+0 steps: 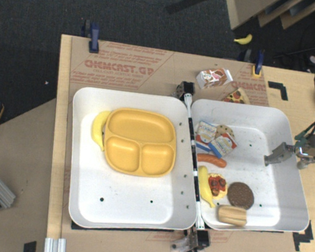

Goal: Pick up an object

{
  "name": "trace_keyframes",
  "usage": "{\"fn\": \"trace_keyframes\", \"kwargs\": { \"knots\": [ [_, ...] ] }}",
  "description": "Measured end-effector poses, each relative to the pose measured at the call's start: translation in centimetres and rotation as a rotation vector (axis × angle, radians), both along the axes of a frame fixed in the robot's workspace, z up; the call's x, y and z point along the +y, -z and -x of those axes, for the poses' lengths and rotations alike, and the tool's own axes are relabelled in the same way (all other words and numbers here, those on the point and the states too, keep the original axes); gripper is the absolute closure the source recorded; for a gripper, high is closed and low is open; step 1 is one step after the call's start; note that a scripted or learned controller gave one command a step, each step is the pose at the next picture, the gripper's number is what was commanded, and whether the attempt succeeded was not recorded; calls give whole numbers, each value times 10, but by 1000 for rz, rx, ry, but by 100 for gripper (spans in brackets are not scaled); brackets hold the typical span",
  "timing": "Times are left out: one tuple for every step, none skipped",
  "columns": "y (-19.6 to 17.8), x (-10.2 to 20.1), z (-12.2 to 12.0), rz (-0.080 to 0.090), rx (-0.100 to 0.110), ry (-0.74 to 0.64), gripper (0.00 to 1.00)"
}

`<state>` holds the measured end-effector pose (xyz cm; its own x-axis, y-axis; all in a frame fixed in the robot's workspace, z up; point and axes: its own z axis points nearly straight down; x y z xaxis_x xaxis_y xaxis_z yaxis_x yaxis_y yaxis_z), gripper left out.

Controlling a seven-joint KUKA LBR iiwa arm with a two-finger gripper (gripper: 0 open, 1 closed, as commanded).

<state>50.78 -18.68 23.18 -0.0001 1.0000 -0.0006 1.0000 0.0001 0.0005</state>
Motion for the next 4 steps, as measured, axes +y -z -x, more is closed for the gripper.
{"fn": "trace_keyframes", "kwargs": {
  "knots": [
    [85,46,28,-6,11,-2,0],
    [149,47,29,-4,3,2,0],
    [132,46,24,1,-14,-1,100],
    [42,161,-20,-2,-12,-13,100]
  ]
}}
